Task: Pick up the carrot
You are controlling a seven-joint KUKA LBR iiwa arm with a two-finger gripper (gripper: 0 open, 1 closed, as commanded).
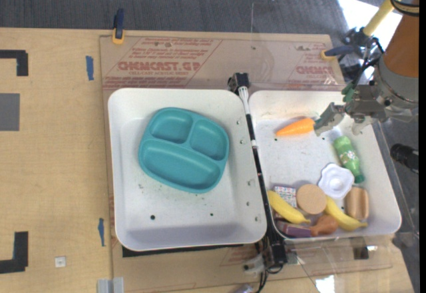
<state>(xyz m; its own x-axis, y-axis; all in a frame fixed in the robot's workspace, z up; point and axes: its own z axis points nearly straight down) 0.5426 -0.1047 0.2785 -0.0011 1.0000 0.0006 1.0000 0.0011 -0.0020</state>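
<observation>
1. The surface (53,172) is tan board and carries 2 shallow white bins side by side.
2. The left bin (126,218) holds a teal divided plate (184,149) with 3 compartments, lying near the bin's middle.
3. The right bin (293,158) sits at 3 o'clock of the left one, the 2 rims touching along a black clip strip.
4. The arm (403,52), grey with an orange band, reaches in at 2 o'clock of the right bin.
5. The claw (341,120) hangs over the bin's far right part; I cannot tell whether it is wide or narrow, and nothing shows between its tips.
6. The carrot (295,128) lies on its side in the far part of the right bin, at 9 o'clock of the claw and just beside it, orange tip pointing left.
7. A green bottle-like toy (347,155) lies at 6 o'clock of the claw.
8. A white cup-like piece (335,180) sits below that.
9. At the bin's 6 o'clock edge crowd a round tan disc (311,198), 2 bananas (285,207), a bread roll (357,203) and a few smaller toys.
</observation>
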